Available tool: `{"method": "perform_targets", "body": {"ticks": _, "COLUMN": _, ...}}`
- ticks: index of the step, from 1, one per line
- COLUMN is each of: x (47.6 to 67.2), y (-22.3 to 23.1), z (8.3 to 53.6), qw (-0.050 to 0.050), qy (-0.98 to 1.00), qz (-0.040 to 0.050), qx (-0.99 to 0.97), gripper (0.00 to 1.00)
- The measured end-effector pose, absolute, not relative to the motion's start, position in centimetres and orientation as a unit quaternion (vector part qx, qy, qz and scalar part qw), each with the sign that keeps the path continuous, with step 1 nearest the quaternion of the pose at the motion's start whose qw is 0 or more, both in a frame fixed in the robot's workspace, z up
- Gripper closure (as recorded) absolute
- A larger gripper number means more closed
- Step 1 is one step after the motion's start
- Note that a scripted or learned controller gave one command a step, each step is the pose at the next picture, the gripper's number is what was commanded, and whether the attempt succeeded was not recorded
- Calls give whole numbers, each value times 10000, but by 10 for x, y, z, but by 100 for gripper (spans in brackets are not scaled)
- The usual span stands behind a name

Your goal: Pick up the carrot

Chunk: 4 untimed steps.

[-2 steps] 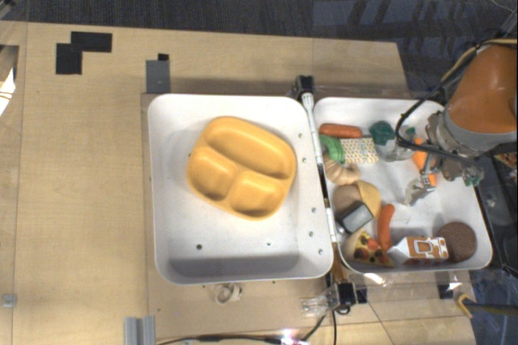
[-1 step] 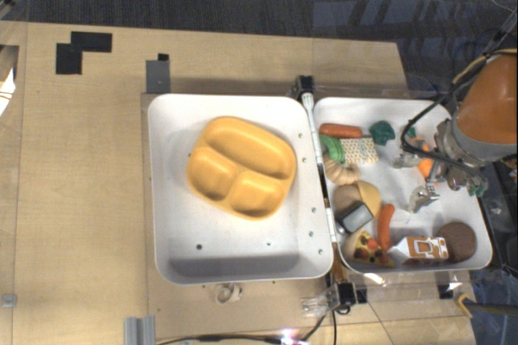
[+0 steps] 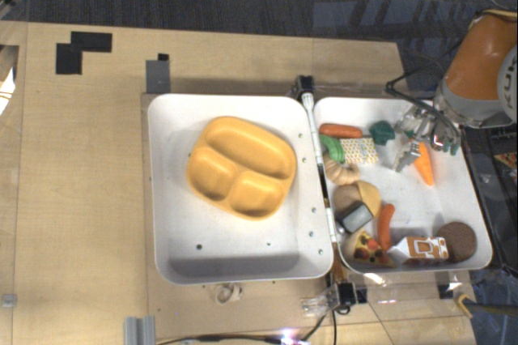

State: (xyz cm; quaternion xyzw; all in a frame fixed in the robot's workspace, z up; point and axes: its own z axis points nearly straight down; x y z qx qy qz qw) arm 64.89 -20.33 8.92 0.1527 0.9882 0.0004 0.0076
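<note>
One carrot pinched by pincer, green toy near, sausage apart

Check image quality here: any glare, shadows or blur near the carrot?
Camera view: the carrot is sharp enough to make out, but the gripper beside it is small and soft. The yellow tray casts a soft shadow in the left bin. Bright glare spots sit below the right bin.

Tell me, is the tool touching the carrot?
Cannot tell. In the camera view the tool sits right against the carrot, but the slant hides any contact or gap.
</note>
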Motion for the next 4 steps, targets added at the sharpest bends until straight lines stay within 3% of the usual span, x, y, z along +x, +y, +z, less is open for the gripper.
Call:
{"method": "perform_targets", "body": {"ticks": 1, "x": 607, "y": -192, "z": 88, "qw": 64, "qy": 9783, "qz": 5, "qx": 2071, "gripper": 0}}
{"method": "perform_targets", "body": {"ticks": 2, "x": 588, "y": -204, "z": 89, "qw": 74, "qy": 9673, "qz": 11, "qx": 2537, "gripper": 0}}
{"method": "perform_targets", "body": {"ticks": 3, "x": 593, "y": -203, "z": 103, "qw": 140, "qy": 9680, "qz": 9, "qx": 2505, "gripper": 100}}
{"method": "perform_targets", "body": {"ticks": 4, "x": 544, "y": -143, "z": 164, "qw": 76, "qy": 9655, "qz": 18, "qx": 2603, "gripper": 100}}
